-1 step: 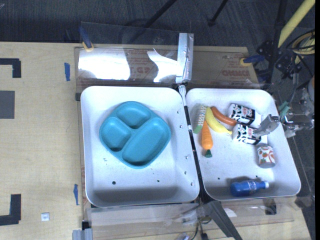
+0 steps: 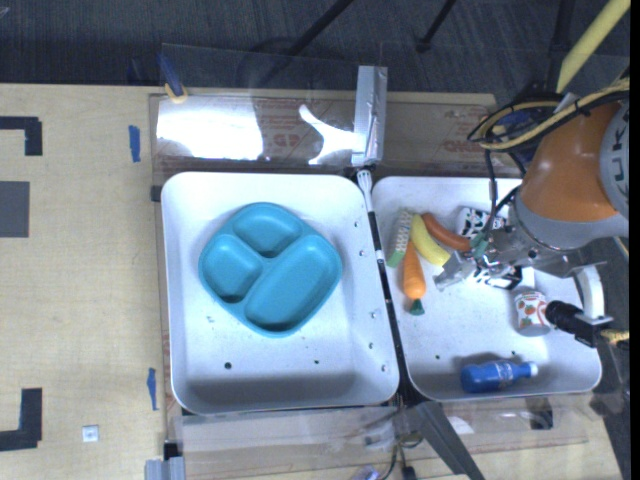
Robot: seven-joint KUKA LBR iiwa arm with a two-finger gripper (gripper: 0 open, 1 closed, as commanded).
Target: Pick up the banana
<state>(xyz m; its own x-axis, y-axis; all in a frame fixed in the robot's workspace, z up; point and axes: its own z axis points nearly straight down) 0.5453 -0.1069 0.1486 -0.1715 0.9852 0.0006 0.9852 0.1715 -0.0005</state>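
The yellow banana [image 2: 430,241] lies in the right bin [image 2: 470,343], near its upper left, running slantwise from top left to bottom right. An orange carrot [image 2: 413,276] lies against its lower left side, and a red-orange sausage-shaped piece [image 2: 449,232] lies along its upper right. My gripper [image 2: 462,266] hangs low over the bin just right of the banana's lower end, close to it. Nothing shows as lifted; the banana rests on the bin floor.
A pale corn cob [image 2: 401,236] lies by the bin's left wall. A blue bottle [image 2: 497,373] lies near the front edge, and a small round can [image 2: 530,310] stands at the right. The left bin [image 2: 190,348] holds a blue divided plate [image 2: 270,267].
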